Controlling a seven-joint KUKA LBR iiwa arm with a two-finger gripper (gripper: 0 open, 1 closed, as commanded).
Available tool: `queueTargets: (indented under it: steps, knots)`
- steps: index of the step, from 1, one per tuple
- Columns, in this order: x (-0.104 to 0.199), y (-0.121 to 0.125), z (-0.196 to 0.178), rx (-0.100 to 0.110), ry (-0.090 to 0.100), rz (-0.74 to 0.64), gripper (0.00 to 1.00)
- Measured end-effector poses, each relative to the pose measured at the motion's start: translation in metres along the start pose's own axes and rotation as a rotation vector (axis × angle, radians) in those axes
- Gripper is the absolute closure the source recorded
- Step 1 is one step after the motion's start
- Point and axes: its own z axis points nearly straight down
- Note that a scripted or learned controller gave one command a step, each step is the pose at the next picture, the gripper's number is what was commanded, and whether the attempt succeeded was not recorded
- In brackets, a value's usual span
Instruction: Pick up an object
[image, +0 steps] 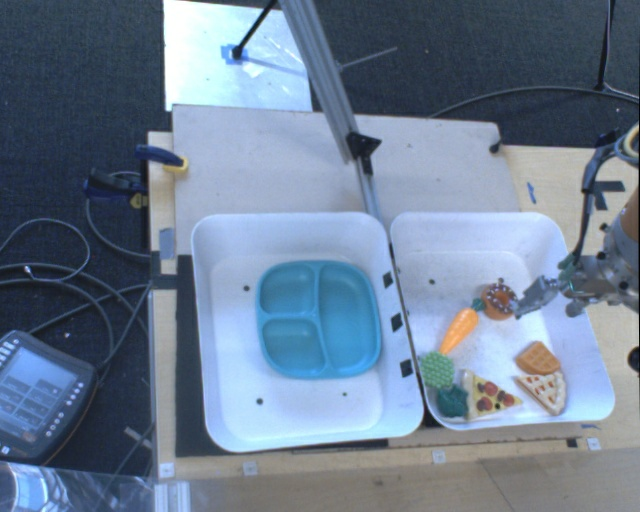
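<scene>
Landmark: the donut (498, 299), a small brown ring with sprinkles, sitting mid-floor in the right bin (440, 235). Gripper (531, 297) comes in from the right over that bin's right rim, tip just beside the donut on its right side; can't tell from here whether it's touching. Finger spread not readable at this angle, and nothing visibly between the fingers. Left and just below the donut: carrot (459, 329), tilted, its green top close to the donut. Further down-left from the donut: green bumpy piece (436, 369), darker green piece (452, 400) under it, then pizza slice (491, 395), all packed against the bin's near-left corner. Below and right of the donut: orange waffle (538, 357) and a tan waffle wedge (545, 390), near the right wall and the front rim. Open floor: everything above the donut toward the far wall is bare white, widest free patch in that bin. Well left of the donut, across the shared rim, the left bin (225, 260) has a teal divided plate (319, 318) centred, with bare margin all round it.
</scene>
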Motion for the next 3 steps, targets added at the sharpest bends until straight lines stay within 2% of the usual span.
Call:
queueTargets:
  steps: [1, 3]
  knots:
    - [0.0, 0.0, 0.0, -0.001, 0.0, 0.001, 0.0]
    - [-0.006, -0.009, 0.108, 0.006, 0.001, 0.004, 0.0]
